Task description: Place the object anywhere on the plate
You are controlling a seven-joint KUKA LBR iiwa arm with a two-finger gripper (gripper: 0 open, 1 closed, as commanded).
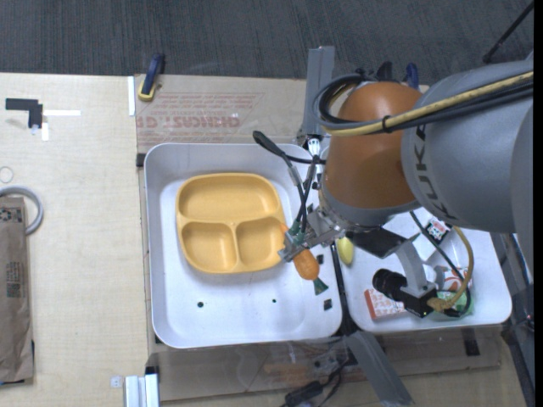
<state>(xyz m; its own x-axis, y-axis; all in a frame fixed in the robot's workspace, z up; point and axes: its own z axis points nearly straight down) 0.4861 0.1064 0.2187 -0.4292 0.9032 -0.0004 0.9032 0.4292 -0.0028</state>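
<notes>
two white bins sit side by side on the bench, and in the left bin (170,312) we see a yellow divided plate (229,221) with three compartments. the gripper (299,242) hangs at the plate's right edge, and a small orange toy carrot (306,266) sits just below it, off the plate and near the bin's right wall. it may be pinched there, but we cannot tell whether the tool is clenched or released. we judge the carrot is low and close so it can go onto the plate. the right bin (492,299) holds a lemon-like yellow piece (345,249) and clutter; beyond are a pale benchtop (76,227) and dark floor (212,15).
</notes>
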